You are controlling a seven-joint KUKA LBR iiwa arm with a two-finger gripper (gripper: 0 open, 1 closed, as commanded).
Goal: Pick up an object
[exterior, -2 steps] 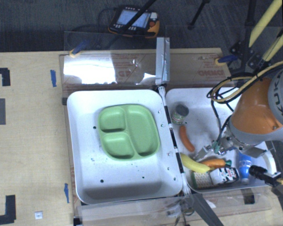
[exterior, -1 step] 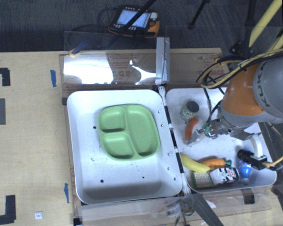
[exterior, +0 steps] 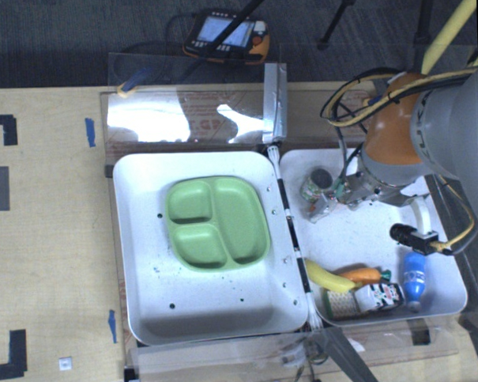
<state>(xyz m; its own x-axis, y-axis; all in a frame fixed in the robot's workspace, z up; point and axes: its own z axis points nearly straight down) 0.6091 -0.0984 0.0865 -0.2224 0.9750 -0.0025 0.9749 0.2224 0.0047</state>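
You see the arm (exterior: 450,129) reaching in from the right, with its hand (exterior: 318,195) low over the far left corner of the right bin (exterior: 360,236), close to the wall between the two bins. You cannot tell whether the hand is clenched or released, and nothing is clearly caught in it.

The things you could pick lie well apart from the hand, in a row along the near edge of that bin. A yellow banana (exterior: 328,277) lies at a slant by the dividing wall. An orange piece (exterior: 361,274) touches its right end. A white packet (exterior: 378,296) lies just in front, and a blue bottle (exterior: 414,280) lies at the right end of the row.

In the left bin (exterior: 138,230) a green plate (exterior: 217,223) with three compartments lies flat, near the middle. Both bins sit on the pale table (exterior: 51,234).
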